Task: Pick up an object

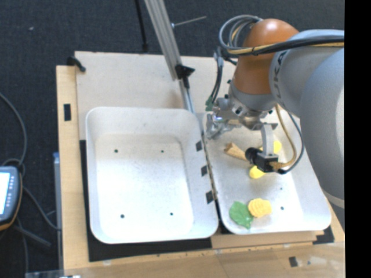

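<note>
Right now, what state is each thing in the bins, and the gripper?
gripper: down at the right bin's far left corner
tan wedge: lying loose, beside the gripper
yellow piece: lying loose, mid-bin
green piece: lying flat, against the orange-yellow lump
orange-yellow lump: resting, ungrasped

Big grey arm (316, 80) here, smooth and rounded, with a glossy orange band (261, 57) bulging above the wrist; grey cables (229, 30) loop over it, and a silvery metal gripper (215, 123) caps the end.
</note>
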Tool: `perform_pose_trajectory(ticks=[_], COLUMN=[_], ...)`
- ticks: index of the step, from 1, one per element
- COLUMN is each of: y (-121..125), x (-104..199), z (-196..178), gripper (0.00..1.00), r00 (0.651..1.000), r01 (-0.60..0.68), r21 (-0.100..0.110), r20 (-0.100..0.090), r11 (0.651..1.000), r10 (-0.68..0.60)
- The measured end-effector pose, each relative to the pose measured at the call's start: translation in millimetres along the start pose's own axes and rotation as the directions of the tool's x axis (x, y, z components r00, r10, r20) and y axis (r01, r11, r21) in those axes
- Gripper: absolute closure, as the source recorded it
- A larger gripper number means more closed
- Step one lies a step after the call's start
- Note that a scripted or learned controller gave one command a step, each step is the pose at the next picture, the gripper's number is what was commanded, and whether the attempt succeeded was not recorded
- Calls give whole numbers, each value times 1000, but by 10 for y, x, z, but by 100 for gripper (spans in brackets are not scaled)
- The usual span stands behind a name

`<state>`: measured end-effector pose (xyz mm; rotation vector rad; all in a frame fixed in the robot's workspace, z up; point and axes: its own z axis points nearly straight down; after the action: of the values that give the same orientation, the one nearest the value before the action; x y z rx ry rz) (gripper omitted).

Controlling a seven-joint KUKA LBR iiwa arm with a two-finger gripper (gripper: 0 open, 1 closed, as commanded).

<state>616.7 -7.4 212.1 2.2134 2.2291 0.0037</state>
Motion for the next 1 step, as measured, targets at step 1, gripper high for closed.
perform_pose_trajectory(ticks=[1], y=[119], x=[509], z=[-31], gripper=[100], r00=[1000], r01=[0], r21=[0], r20=[0], r11=[1000], r10=[0])
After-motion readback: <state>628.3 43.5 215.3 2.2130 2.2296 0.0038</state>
